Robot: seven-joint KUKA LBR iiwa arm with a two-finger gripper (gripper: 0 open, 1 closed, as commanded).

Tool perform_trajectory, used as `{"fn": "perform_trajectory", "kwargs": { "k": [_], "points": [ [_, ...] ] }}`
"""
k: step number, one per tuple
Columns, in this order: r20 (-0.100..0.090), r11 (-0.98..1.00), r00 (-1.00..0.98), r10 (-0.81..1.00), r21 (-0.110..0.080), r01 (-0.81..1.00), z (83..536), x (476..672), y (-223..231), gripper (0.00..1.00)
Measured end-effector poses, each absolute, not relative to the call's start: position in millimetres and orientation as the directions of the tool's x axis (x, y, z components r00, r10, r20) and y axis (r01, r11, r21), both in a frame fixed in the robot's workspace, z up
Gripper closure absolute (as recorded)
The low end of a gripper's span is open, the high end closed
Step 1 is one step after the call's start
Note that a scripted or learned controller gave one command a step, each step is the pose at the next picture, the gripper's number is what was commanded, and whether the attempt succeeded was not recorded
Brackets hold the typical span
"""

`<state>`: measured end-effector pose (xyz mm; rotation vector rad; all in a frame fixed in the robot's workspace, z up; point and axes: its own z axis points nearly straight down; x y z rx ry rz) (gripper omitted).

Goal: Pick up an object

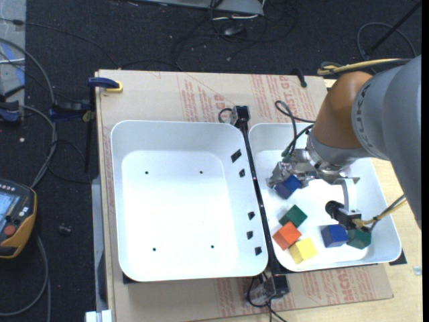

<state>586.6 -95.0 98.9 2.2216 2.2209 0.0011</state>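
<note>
My gripper (286,177) is low in the right bin (385,200), near its left wall, at the end of the grey arm with the orange band. A blue block (287,188) sits tilted right under the gripper tip and is partly covered by it. Whether the block is gripped or resting on the bin floor is not clear from this angle. Toward the front of the same bin lie a green block (293,217), an orange block (287,235) and a yellow block (304,249), close together. A second blue block (332,235) and a dark green block (360,239) lie at the front right.
The left bin (134,146) stands beside the right one, with a black divider strip (252,180) between them. Both bins rest on a cardboard sheet (181,89). Cables and a yellow-and-black device (12,217) lie on the dark floor to the left.
</note>
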Motion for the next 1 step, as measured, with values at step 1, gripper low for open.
{"fn": "perform_trajectory", "kwargs": {
  "k": [1],
  "points": [
    [0.002, 0.007, -0.007, 1.000, 0.008, 1.000, 192.8, 587.2, -17.6, 1.00]
  ]
}}
